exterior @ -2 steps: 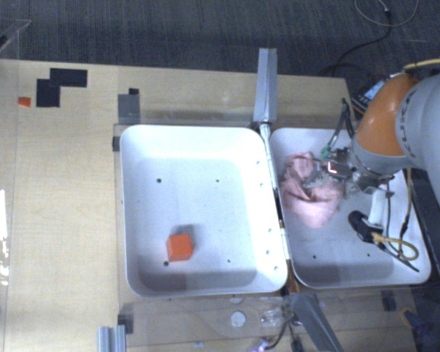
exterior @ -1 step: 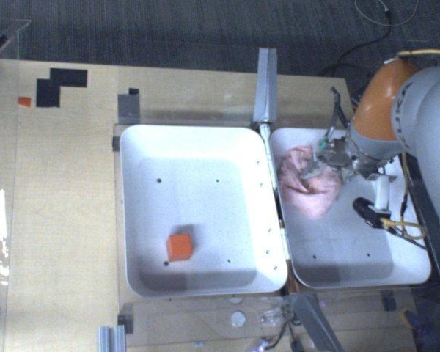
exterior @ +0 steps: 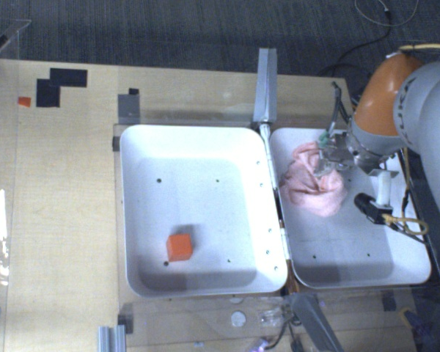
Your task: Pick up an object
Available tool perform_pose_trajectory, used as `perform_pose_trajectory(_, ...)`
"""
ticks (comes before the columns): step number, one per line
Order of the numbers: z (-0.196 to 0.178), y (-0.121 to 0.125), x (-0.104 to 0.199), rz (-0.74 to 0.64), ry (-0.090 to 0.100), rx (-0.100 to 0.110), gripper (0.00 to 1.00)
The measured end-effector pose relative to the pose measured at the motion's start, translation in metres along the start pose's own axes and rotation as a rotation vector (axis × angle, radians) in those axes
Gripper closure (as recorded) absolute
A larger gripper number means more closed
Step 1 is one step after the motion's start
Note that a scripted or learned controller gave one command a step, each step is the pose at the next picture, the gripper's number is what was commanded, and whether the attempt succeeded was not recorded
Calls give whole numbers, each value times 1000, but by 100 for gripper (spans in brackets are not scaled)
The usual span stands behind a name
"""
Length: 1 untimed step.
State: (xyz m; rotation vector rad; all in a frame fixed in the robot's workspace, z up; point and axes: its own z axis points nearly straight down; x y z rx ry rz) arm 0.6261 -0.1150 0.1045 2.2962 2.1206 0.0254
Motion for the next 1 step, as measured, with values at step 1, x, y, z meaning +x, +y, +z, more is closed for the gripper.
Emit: perform_pose_trajectory(1, -81, 42, 54, -239, 0, 13, 100)
